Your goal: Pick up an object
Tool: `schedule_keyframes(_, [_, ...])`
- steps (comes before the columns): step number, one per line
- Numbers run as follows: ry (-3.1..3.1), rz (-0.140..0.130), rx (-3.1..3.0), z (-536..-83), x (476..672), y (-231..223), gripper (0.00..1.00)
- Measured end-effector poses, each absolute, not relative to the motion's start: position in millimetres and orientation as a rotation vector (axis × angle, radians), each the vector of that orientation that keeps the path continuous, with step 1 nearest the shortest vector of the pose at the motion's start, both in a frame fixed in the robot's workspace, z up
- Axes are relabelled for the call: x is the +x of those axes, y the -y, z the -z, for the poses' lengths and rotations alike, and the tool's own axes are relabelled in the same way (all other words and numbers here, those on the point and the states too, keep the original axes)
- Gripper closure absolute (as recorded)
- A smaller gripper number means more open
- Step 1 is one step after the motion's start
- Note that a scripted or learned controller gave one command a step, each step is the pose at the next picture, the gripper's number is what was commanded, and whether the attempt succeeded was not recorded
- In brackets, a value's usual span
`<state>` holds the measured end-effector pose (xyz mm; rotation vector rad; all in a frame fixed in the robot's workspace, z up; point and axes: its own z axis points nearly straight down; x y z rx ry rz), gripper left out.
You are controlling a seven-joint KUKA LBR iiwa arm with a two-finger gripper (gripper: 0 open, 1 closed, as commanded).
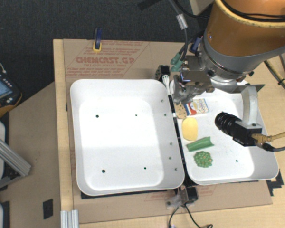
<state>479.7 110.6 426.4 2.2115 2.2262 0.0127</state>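
nearest the camera in the right bin lie a green broccoli-like piece, a green stick-shaped piece and a yellow lemon-shaped toy, all clustered near the bin's left wall; risk judged: they sit so close together, and to a red-white-blue card or packet beyond, that descending fingers could straddle two items or nudge one aside and close on nothing. farther back the gripper hangs over the bin's far-left corner beside the packet, arm entering from the right with its orange band uppermost; grasp state cannot be told, and no object is seen between the fingers.
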Motion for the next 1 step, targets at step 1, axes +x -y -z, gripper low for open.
schedule_keyframes(1, [-2.222,-0.009,2.216,-457.9,479.7,-127.7,1.0])
